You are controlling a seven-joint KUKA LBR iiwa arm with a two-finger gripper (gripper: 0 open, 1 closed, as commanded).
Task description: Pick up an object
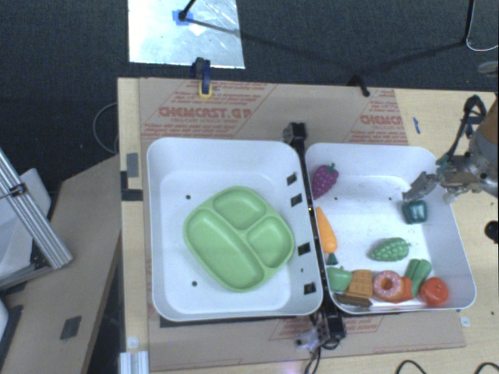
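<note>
The claw (419,196) reaches in from the right over the right bin (460,244), its grey fingers pointing left and downward. Just under its tip sits a small teal object (415,212); whether that piece is pinched between the fingers or only lying against them on the bin floor cannot be told from this slanted view, and the state of the claw itself cannot be told either.

The rest of the right bin's toys lie apart from the claw. A purple bunch of grapes (324,179) sits near the upper left corner, and an orange carrot (326,231) lies along the left wall below it. A knobbly green piece (389,249) rests near the middle. Along the lower edge are a row of items packed close: a green piece (338,278), a tan waffle-like square (359,284), a pink frosted doughnut (388,285), a green pepper (or something like it) (418,271) and a red tomato (435,290).

The left bin (168,209) holds a light green divided plate (238,238) with three compartments, lying flat. Both bins rest on the worktop (257,107), which is covered in brown printed paper
</note>
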